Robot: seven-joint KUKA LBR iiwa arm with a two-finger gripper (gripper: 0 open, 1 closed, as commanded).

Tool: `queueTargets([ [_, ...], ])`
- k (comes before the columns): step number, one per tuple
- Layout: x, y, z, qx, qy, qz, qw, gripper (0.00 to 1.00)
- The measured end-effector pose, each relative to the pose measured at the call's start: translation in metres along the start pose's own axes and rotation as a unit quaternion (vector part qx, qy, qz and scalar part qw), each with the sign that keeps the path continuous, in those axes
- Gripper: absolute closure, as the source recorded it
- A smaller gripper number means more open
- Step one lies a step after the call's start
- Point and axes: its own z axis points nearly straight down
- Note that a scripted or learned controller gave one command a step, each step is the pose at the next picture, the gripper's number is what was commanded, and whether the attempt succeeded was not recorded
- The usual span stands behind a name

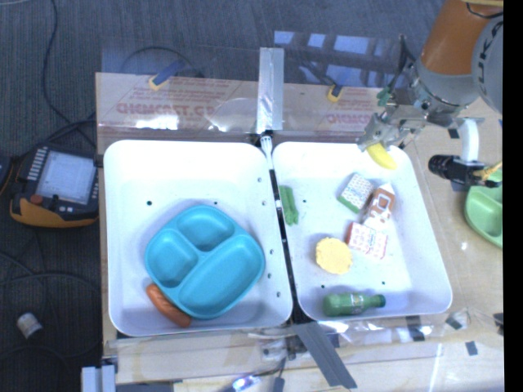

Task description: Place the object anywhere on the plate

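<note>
A blue divided plate (204,260) lies in the left bin (131,170), with nothing on it. My gripper (384,144) hangs over the far right corner of the right bin (425,260). A small yellow object (382,156) sits between its fingertips, and the fingers look shut on it. The plate is far to the gripper's left and nearer the front.
An orange sausage-like piece (167,305) rests against the plate's front left edge. The right bin holds a green pod (288,204), a green-white box (356,191), a red-white carton (380,205), a pink-white box (368,239), a yellow disc (333,255) and a green bottle (351,303).
</note>
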Motion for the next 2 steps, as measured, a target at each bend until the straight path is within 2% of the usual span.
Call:
queueTargets([
  [1,0.062,-0.017,0.040,0.001,0.002,0.015,0.9999,1.00],
  [2,0.146,-0.038,0.077,0.001,0.002,-0.015,0.9999,1.00],
])
